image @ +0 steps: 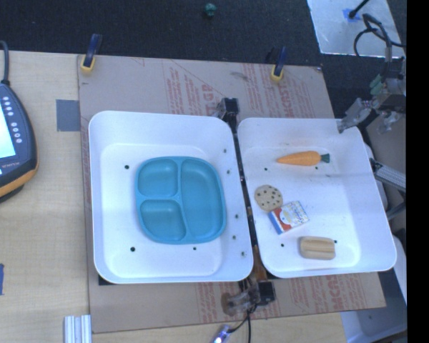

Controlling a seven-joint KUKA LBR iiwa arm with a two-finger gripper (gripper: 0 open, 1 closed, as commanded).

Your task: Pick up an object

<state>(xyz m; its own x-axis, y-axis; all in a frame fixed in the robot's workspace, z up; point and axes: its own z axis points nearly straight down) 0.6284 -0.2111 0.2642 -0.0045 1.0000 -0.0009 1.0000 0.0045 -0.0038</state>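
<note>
Carrot (300, 159) lies alone at the right bin's (357, 191) far side; likely light, stiff plastic, slick and rounded, so you pinch mid-body across its width. Claw (368, 109) state: cannot tell.

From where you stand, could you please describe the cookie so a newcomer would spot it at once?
Look in the right-hand white bin, near its left wall, below the orange carrot. The cookie is the flat brown disc with dark specks, beside a small carton; it is the only round item there.
</note>
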